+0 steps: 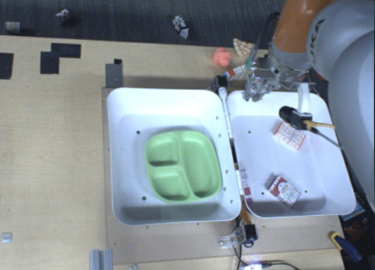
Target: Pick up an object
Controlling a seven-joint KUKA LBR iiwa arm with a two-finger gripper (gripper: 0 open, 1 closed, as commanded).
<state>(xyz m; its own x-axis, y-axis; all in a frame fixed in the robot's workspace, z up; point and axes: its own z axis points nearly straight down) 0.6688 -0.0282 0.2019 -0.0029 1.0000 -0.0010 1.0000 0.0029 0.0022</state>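
Observation:
My gripper [256, 91] hangs over the far left corner of the right bin [258, 157], close to its back rim. A red-and-white patterned packet [290, 135] lies flat in that bin, to the right of the gripper and nearer the camera. A second small red-and-white box [283, 190] lies near the bin's front wall. Nothing shows in the gripper's grasp. In the left bin [120, 146] sits a light green divided tray [183, 165], well apart from the gripper.
Behind the bins on the bench lie a pink ball [221, 57], a pale ridged piece [242, 46] and a small tube [234, 73]. The ridge between the two bins [229, 140] runs just left of the gripper. The arm's bulk covers the right bin's far right side.

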